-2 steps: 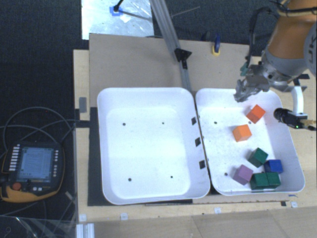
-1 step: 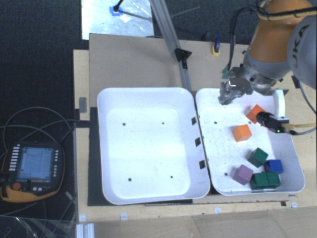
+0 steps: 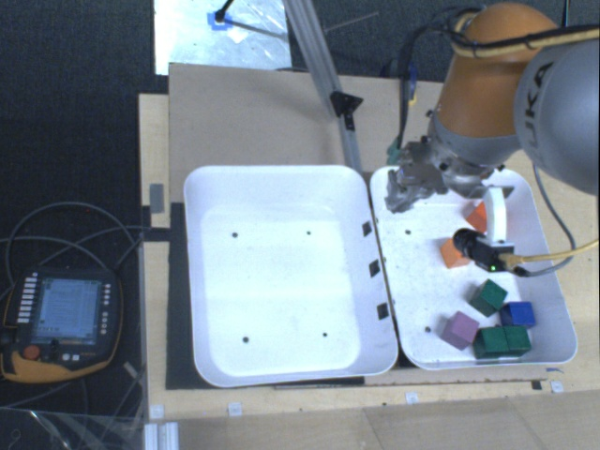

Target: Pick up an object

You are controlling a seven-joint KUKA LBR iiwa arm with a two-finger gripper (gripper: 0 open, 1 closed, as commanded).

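Grey arm reaches in from right; orange band above wrist; gripper pointing down, seemingly low.

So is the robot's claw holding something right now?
Gripper: over the right bin's top left corner; open or closed cannot be told, nothing seen in its grip.

A handheld control pendant with a lit screen is lying at the lower left of the frame, on the dark floor beside the desk. Black cables are looping around it. A grey metal pole is crossing the upper centre of the frame at a slant. A shiny sheet is lying at the upper left, above the desk.
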